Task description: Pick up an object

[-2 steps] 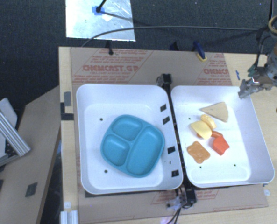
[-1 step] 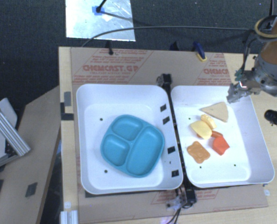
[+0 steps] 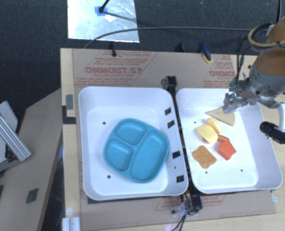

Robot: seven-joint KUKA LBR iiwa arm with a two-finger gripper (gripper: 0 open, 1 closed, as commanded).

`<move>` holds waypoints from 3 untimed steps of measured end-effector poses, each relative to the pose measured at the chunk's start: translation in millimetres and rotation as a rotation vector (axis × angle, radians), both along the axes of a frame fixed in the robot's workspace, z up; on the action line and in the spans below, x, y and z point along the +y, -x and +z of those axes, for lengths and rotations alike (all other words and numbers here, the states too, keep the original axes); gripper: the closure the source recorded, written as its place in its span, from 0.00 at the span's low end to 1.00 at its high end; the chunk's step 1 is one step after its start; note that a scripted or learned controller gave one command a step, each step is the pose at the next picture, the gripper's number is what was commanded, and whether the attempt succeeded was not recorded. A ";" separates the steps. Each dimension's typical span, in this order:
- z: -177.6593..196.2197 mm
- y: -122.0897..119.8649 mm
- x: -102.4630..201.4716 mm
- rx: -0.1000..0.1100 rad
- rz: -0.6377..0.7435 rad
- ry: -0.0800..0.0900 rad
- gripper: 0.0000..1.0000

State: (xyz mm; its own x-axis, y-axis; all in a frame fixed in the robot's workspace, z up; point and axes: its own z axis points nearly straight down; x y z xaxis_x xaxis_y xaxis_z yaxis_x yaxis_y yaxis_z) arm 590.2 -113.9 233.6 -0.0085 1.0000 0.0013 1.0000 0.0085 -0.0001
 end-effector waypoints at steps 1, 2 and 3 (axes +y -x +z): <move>7.9 13.4 51.0 0.000 0.001 -0.001 1.00; 10.4 29.5 107.5 0.000 0.001 -0.001 1.00; 11.1 51.4 162.8 0.001 0.002 -0.001 1.00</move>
State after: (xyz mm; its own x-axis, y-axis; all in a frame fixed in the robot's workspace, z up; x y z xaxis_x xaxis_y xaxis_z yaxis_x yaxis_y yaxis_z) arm 538.8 48.9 244.7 -0.0108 0.9999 0.0023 0.9999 0.0108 -0.0011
